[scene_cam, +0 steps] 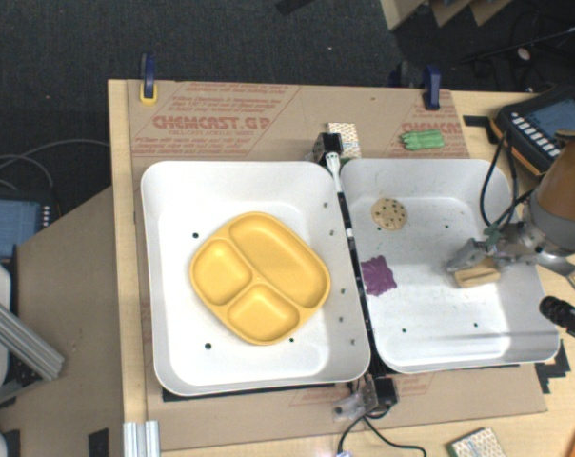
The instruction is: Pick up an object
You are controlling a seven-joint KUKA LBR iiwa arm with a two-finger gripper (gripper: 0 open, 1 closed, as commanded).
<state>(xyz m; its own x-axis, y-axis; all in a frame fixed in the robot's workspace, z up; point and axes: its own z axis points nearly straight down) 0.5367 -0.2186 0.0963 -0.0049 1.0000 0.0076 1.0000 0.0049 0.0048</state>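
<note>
We see the gripper (pixel 480 255) low over a tan wedge-shaped block (pixel 477 274), perhaps touching it; jaw state unclear. A smooth yellow sectioned plate (pixel 259 277) fills the left bin (pixel 164 255).

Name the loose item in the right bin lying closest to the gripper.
The tan block, right at the gripper. The purple piece and cookie lie farther left.

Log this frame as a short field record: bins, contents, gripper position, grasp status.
left bin: holds a yellow divided plate
right bin: holds a cookie, a purple piece, a tan block
gripper: low in the right bin, right at the tan block
grasp status: unclear; whether the jaws are open or closed on the block cannot be read
off-bin item: green object on the board behind the right bin
</note>
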